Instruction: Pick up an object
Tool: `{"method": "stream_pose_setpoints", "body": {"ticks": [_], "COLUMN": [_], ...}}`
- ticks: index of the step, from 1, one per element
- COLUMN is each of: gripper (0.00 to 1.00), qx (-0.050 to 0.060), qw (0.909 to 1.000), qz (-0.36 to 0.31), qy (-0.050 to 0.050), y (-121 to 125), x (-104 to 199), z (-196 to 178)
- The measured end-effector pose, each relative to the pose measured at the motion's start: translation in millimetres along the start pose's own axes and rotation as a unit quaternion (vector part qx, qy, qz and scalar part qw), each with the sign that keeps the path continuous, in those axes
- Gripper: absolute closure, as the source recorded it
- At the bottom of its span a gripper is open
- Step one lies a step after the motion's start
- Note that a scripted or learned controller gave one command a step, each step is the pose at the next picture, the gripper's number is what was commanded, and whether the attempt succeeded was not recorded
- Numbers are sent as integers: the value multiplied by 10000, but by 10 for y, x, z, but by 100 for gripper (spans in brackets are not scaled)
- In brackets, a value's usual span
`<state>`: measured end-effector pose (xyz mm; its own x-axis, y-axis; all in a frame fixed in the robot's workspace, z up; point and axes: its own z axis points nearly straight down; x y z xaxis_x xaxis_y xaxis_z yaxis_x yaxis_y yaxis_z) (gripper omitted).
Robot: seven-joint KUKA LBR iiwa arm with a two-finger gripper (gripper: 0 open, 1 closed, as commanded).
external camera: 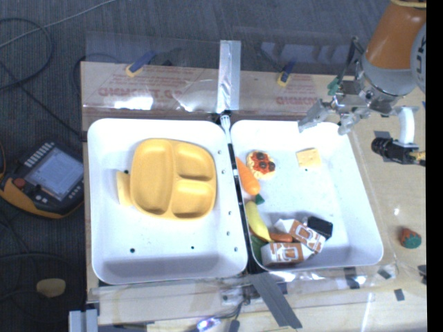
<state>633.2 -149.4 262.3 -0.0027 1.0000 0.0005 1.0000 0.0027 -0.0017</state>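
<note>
On the floor at the far left lay a grey handheld control pendant with an orange rim, and nearer the bottom edge a small tan lump too blurred to name. The left bin carried a yellow sectioned tray. A pale yellow slab poked out from under the tray's left edge, most of it hidden. Behind the bins a blue clamp gripped the back board, and a silver strip of tape stood up from the seam between the two bins. In the right bin most of the things crowded the left wall and the near corner. A round biscuit-like toy with red and dark spots touched an orange carrot. Below them a yellow banana lay along the wall, its lower end hidden beneath the brown-and-white cartons. A small black block rested against those cartons. A pale yellow square block lay alone on bare floor near the far rim, well apart from the pile, with nothing over it. The pincer hung above the bin's far rim, just up and right of that block, its two fingers spread apart with nothing between them. The arm's orange band was cut off at the top right corner. On the tabletop right of the bin sat a small red-and-green thing, too small to make out.
</note>
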Motion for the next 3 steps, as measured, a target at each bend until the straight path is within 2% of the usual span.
{"method": "stream_pose_setpoints", "body": {"ticks": [1,2,3], "gripper": [0,0,0], "qx": [11,-112,11], "qw": [10000,9999,9845], "qz": [32,-8,1756], "qy": [-13,-45,-1], "y": [27,233,320], "x": [33,364,350], "z": [1140,1585,1742]}}
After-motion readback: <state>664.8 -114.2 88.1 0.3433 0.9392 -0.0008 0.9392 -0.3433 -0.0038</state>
